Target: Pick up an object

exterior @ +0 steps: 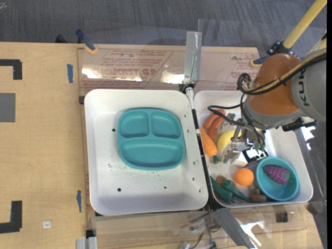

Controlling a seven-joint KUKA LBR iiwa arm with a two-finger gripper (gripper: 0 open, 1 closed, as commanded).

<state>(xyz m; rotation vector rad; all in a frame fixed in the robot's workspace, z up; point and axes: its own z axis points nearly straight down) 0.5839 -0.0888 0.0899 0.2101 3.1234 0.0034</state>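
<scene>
Left bin [98, 191]: teal three-compartment tray [151, 139], smooth plastic. Right bin [306, 191]: carrots [209, 142], yellow fruit [226, 138], orange ball [244, 177], blue bowl [277, 183] holding purple grapes [278, 174]. Arm reaches in from the right; gripper [239, 144] sits low beside the yellow fruit, grip state unclear.

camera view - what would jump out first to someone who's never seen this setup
The teal divided plate lying alone in the left bin catches the eye first. Next comes the arm's orange band hanging over the crowded right bin, with the gripper down among a carrot, a yellow fruit and an orange. A blue bowl with purple grapes sits at that bin's near right corner.
</scene>
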